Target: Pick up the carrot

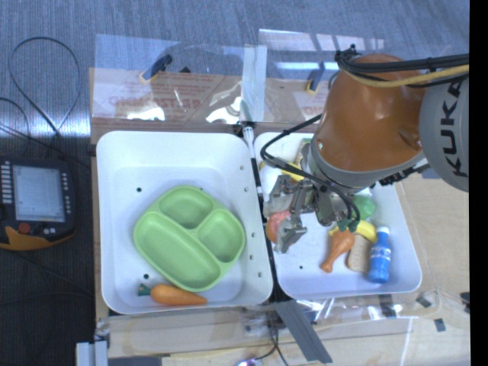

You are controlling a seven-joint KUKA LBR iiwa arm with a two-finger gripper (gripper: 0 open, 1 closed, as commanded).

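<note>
An orange carrot with a small green top lies in the left bin, at its front edge just below the green divided plate. A second, smaller carrot with green leaves lies tilted in the right bin. My gripper hangs low over the left side of the right bin, close to the wall between the bins. A small pinkish-orange thing sits right at the gripper. The small carrot lies a short way to the gripper's right; the large carrot is far off to its lower left.
A blue bottle, a tan piece, a yellow item and a green item crowd the right bin's right side. The arm's orange band covers the bin's back. A pendant lies off the bench at left.
</note>
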